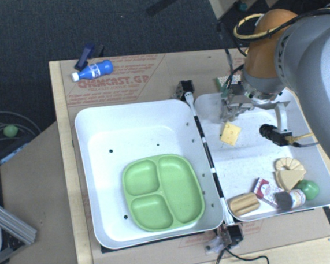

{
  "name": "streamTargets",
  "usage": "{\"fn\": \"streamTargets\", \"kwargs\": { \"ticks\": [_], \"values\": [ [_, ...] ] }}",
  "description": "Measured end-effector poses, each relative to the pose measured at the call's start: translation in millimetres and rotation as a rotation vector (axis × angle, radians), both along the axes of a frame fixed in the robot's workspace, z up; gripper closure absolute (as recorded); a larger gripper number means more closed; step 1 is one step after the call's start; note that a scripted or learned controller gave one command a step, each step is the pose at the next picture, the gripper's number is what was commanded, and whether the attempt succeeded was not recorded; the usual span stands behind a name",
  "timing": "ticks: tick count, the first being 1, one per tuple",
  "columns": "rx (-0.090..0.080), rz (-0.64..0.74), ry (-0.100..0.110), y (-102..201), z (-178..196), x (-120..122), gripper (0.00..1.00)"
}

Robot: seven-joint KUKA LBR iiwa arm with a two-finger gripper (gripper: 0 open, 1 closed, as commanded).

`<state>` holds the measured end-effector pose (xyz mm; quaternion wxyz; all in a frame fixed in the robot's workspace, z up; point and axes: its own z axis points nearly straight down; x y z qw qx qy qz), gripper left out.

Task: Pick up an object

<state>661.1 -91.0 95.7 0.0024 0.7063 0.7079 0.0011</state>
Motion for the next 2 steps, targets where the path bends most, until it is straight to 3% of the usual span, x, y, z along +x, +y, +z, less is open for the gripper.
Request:
{"fn": "streamTargets", "kwargs": {
  "ticks": [1,2],
  "values": [
    [0.0,-0.002,0.001,-15.4,52.6,-16.2,1.0],
    [0.001,-0.002,0.003,-15.0,51.5,-16.8,0.0]
  ]
}}
